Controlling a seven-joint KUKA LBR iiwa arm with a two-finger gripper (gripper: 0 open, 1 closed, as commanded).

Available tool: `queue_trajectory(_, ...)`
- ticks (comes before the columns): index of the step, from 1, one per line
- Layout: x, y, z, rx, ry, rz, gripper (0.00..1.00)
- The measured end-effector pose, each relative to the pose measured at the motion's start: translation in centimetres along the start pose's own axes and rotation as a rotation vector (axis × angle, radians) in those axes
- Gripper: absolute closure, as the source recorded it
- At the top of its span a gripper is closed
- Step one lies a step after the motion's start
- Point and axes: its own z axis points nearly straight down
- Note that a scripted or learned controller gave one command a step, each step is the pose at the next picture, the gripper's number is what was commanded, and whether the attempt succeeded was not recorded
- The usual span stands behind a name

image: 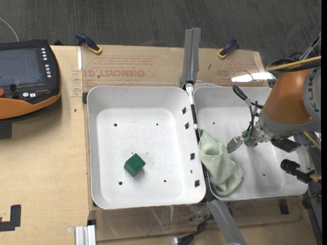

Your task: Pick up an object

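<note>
Pale green cloth [219, 165] lay crumpled in right bin [265, 188], against divider wall, one corner draped toward that bin's near rim. Small green block [135, 164] sat left of cloth, in left bin [102, 137], well apart. Arm [288, 103] reached in low over right bin, right of cloth. Gripper [239, 143] hung just beside cloth's upper edge; claw state: cannot tell. Teach pendant [25, 78] rested on bench, far left of cloth.

Bright, even overhead light, soft shadows, glare on the cardboard [250, 77].
</note>
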Motion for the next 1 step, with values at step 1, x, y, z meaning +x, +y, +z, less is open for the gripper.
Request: queue_trajectory(1, -0.14, -0.03, -0.93, -0.001, -0.001, 0.006, 1.0)
